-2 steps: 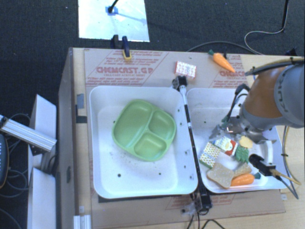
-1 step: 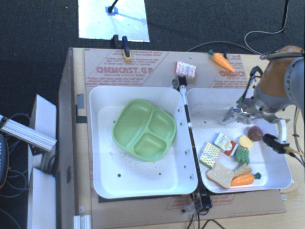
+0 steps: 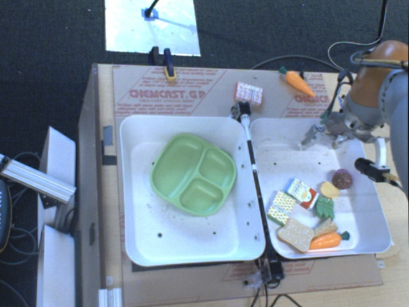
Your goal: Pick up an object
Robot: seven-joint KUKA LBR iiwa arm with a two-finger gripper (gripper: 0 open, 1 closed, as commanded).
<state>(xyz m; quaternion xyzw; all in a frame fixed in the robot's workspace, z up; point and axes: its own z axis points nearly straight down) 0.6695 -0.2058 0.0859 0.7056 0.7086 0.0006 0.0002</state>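
Observation:
The right bin (image 3: 281, 139) holds a cluster of toy foods in its near half: a maroon ball (image 3: 342, 179), a yellow piece (image 3: 330, 189), a red-and-white carton (image 3: 301, 192), a green leafy piece (image 3: 324, 206), a green-and-yellow cracker pack (image 3: 282, 208), a bread slice (image 3: 295, 235) and an orange carrot (image 3: 326, 240). My gripper (image 3: 321, 141) hangs over the bin's far part, well behind the cluster. Its fingers stand apart and open, with nothing between them.
A green divided plate (image 3: 193, 173) lies in the left bin (image 3: 137, 190). Outside the bins, on the board behind them, lie a second carrot (image 3: 299, 82) and a small red-and-white box (image 3: 248, 93). A raised divider (image 3: 251, 165) separates the bins.

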